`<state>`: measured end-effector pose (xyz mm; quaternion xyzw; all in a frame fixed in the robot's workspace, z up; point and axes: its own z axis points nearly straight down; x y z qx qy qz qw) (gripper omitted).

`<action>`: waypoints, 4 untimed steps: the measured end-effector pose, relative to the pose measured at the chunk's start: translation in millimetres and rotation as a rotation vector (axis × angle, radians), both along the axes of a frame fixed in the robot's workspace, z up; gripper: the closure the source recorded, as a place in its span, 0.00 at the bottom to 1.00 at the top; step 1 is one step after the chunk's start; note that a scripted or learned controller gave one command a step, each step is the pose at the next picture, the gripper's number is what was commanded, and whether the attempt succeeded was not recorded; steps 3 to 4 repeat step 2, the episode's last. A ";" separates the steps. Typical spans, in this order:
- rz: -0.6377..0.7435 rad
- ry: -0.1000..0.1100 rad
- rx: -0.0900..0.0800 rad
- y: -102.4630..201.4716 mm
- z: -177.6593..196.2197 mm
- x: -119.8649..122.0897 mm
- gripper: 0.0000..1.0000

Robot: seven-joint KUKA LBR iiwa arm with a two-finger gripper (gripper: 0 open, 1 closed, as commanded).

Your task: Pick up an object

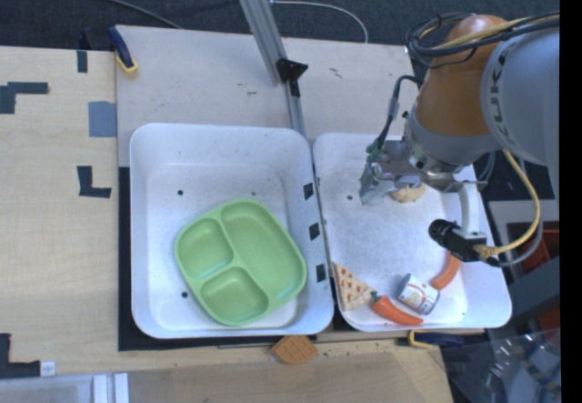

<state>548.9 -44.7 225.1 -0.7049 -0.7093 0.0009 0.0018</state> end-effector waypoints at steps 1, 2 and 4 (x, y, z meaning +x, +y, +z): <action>0.001 0.000 0.000 54.9 -10.6 8.9 1.00; 0.001 -0.001 0.000 105.8 -16.4 15.2 1.00; 0.001 -0.001 0.000 105.8 -16.4 15.2 1.00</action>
